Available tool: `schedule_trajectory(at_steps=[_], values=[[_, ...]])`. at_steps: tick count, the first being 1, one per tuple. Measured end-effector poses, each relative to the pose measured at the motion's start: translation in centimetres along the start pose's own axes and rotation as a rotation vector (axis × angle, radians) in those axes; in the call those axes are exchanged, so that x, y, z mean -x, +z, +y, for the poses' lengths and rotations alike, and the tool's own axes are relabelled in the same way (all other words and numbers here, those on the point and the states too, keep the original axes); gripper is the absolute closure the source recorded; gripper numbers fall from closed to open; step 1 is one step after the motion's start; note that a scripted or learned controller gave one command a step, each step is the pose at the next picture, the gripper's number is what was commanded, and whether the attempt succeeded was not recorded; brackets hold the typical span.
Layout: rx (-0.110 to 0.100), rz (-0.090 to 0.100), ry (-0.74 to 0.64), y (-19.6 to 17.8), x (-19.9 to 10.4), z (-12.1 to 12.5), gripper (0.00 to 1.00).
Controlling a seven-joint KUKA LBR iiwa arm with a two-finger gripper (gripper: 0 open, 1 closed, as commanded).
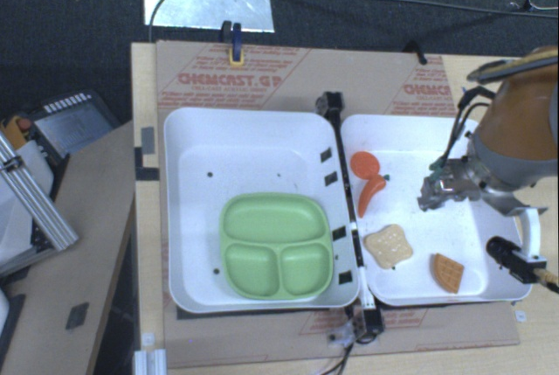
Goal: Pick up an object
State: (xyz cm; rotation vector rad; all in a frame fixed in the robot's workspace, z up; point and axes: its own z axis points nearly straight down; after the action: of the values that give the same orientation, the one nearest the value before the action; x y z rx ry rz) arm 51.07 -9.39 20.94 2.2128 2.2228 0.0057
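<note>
Hovering low over the right bin (489,290), the gripper (434,195) hung above bare white floor, and whether it was released or clenched could not be told.

Nearest the front rim lay a waffle-like orange wedge (447,272), then a pale toast-shaped piece (389,246) just beside the divider. Farther back sat the orange spoon-like toy (366,177), round head up, handle slanting toward the divider, left of the gripper and apart from it. Open floor lay between them. A green divided plate (275,244) sat in the left bin (196,190).
</note>
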Motion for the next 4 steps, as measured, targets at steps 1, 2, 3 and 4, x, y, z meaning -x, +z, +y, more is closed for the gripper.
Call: schedule_trajectory(at_steps=[1, 2, 3, 4], values=[[0.001, -0.001, 0.001, -6.2, 0.6, 0.6, 1.00], [-0.006, 0.002, -0.004, -4.5, -3.9, 1.8, 1.00], [-0.004, 0.003, -0.004, -4.6, -8.6, 2.7, 1.00], [-0.002, 0.001, -0.002, -3.7, -13.2, 4.7, 1.00]])
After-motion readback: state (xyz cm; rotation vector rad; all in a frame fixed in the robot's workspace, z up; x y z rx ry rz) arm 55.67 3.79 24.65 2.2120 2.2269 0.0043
